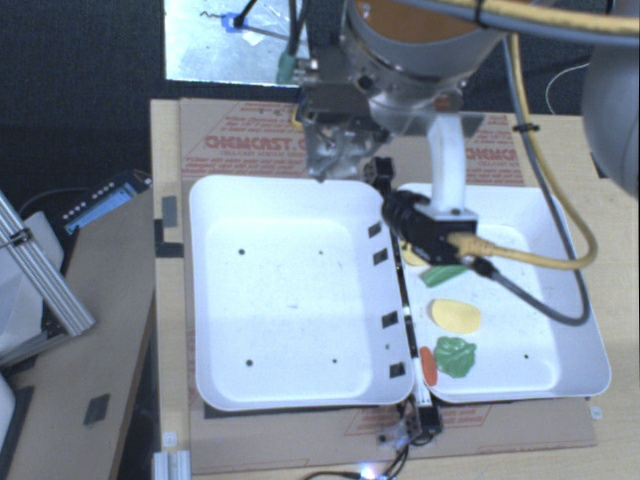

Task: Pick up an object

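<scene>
Our jaws hang over the far right corner of the left bin (290, 298). We cannot tell if they are open or shut. The yellow oval (455, 315) lies in the right bin (540, 338), by its left edge, nearer us than the jaws.

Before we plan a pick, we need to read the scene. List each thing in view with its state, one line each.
gripper: over the left bin's far rim, away from every object
green strip: lying flat in the right bin
yellow oval: lying flat, right bin, untouched
green lump: crumpled, resting in the right bin
orange piece: lying by the divider, beside the green lump
</scene>
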You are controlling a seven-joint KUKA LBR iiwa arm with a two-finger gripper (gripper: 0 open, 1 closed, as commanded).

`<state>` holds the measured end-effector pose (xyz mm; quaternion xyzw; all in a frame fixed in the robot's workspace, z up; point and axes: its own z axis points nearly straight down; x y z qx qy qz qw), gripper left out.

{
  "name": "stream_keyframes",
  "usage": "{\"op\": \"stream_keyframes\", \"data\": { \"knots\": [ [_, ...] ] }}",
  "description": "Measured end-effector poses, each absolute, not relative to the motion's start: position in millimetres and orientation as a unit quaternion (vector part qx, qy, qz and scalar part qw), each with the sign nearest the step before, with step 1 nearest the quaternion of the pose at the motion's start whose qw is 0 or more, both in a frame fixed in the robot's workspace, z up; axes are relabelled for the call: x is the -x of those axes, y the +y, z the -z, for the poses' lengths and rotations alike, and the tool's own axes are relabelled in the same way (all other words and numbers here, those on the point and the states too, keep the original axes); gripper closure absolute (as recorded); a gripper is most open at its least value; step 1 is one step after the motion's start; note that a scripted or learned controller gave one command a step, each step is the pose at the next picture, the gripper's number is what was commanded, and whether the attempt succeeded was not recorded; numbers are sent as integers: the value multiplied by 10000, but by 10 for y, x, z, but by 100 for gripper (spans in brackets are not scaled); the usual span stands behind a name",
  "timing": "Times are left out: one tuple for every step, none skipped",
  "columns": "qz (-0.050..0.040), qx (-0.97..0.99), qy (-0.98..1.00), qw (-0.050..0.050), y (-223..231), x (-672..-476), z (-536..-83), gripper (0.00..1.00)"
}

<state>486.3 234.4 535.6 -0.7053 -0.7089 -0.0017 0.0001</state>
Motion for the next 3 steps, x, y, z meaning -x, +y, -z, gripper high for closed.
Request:
{"op": "stream_keyframes", "data": {
  "knots": [
    [10, 7053, -7089, 1, 2344, -4863, -5350, 100],
    [10, 7053, -7089, 0, 2344, -4863, -5350, 100],
    [10, 7053, -7089, 0, 2344, -4863, -5350, 100]
  ]
}}
